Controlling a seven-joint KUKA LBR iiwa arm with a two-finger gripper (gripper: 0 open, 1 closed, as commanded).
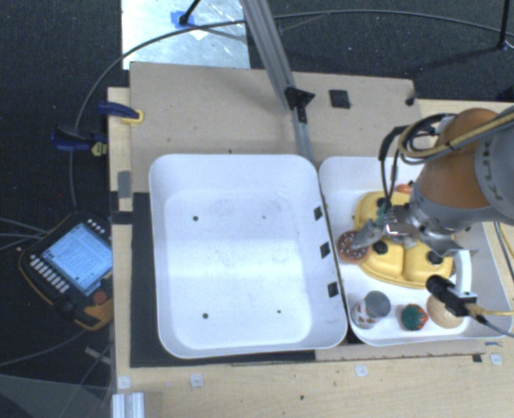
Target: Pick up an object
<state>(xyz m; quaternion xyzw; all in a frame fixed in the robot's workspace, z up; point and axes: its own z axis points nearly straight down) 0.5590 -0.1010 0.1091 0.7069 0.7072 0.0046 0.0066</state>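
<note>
An overhead, slanted view of a brown table (240,111) carrying two shallow white bins side by side. The left bin (240,259) holds nothing. The right bin (340,185) holds the clutter, and the grey arm with its orange band (462,159) reaches into it from the right. The gripper (388,229) sits low over a yellow toy-like object (396,264) near the bin's middle; whether the jaws are spread or closed cannot be told, because the wrist hides them, and nothing is seen pinched between them.

To do this step well, the jaws should probably settle squarely over one object, the yellow one being nearest, avoid the crowding neighbours, and close firmly before any lift.

Counted in the right bin: one yellow object; one round brown speckled piece (353,246) just left of it; one small grey-topped item (375,306); one green and orange ball (413,318); one tan rounded piece (446,314) at the lower right. Five things in all, as far as can be seen.
</note>
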